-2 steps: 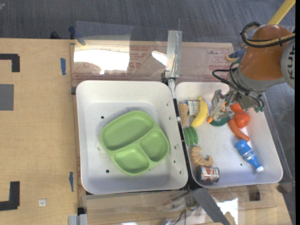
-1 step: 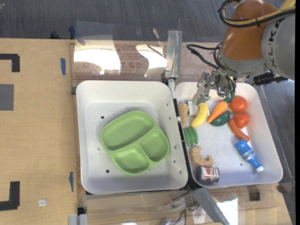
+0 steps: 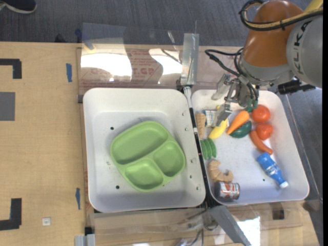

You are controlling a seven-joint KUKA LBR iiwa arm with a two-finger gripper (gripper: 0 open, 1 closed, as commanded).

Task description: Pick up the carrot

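Note:
The carrot (image 3: 238, 121) is orange with a green top and lies tilted in the upper middle of the right bin (image 3: 294, 160). It rests between a yellow toy piece (image 3: 218, 131) and a red tomato (image 3: 261, 113). My gripper (image 3: 234, 99) hangs just above and slightly behind the carrot's thick end, under the arm's orange band. Nothing shows held in it.
A second tomato (image 3: 264, 131), a red-orange pepper (image 3: 263, 146), a blue bottle (image 3: 271, 169), a can (image 3: 228, 190), a brown item (image 3: 220, 174) and a green item (image 3: 208, 148) crowd the right bin. The left bin (image 3: 97, 111) holds a green divided plate (image 3: 147, 155).

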